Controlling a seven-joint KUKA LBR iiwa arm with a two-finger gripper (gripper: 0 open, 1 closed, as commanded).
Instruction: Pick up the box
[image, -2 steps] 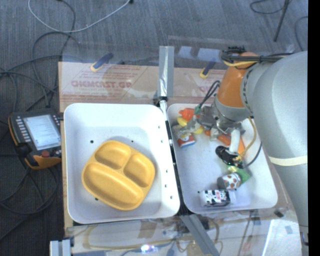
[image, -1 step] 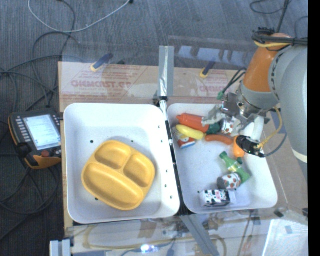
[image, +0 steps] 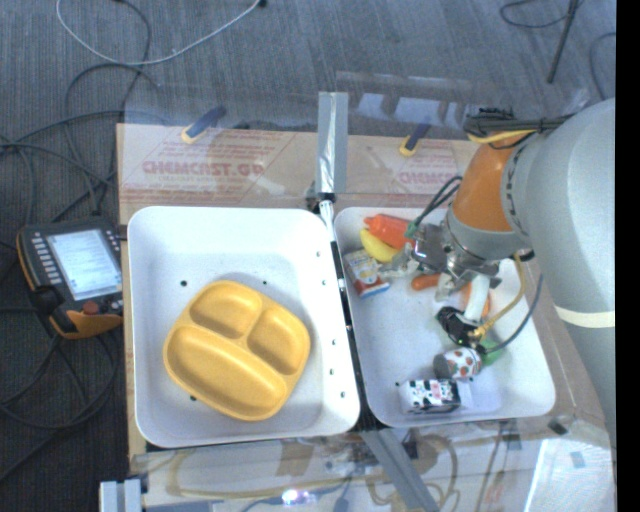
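— Gripper (image: 455, 285) over the right bin (image: 530, 400): whether it's closed, I cannot tell.
— And the box (image: 366, 270)?
— By the bin's left wall. Probably light, stiff cardboard; I'd take its long sides.

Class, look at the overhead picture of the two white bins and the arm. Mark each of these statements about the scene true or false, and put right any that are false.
1. The yellow divided tray lies in the left bin. True.
2. The small box lies in the left bin. False: it lies in the right bin, near the wall between the bins.
3. The arm is over the right bin. True.
4. The black-and-white patterned item lies at the right bin's far edge. False: it lies near the front edge.
5. A handheld screen device lies on the floor left of the bins. True.
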